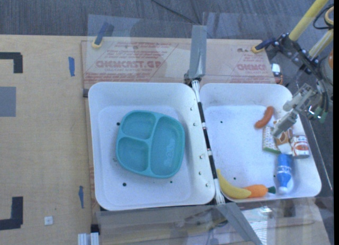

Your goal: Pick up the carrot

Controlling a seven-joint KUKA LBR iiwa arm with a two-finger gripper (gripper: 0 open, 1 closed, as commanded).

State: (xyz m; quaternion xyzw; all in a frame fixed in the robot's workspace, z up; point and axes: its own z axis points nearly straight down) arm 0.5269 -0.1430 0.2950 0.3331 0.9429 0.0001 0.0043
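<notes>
The carrot (257,190), orange with a green stub at its right end, lies along the front wall of the right bin (238,148). Its left tip touches a yellow banana (232,187). My gripper (291,112) hangs over the bin's right side, well behind the carrot. Its two grey fingers (283,124) stand apart, open, with nothing between them. The lower finger is just above a small green-and-white packet (270,141).
An orange sausage-shaped piece (264,117) lies left of the gripper. A blue bottle (284,172) and a small red-and-white can (300,146) sit near the right wall. The left bin (100,148) holds a teal divided plate (151,144).
</notes>
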